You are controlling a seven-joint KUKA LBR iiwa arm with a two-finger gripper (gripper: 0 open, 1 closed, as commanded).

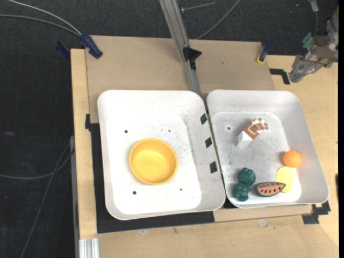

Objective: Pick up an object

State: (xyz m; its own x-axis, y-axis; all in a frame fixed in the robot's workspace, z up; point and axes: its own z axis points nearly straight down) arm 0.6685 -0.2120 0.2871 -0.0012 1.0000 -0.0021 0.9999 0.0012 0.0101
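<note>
The right bin holds several small objects. A white and orange-brown box lies near its middle. An orange ball sits by the right wall, with a pale yellow piece just below it. A watermelon slice and a dark green lumpy toy lie along the front wall. My gripper hangs at the upper right, beyond the right bin's far right corner, well apart from every object and with nothing in it.
A yellow bowl stands in the left bin. A metal pole slants from the top down to the gap between the bins. Blue clamps grip the bench's far left edge.
</note>
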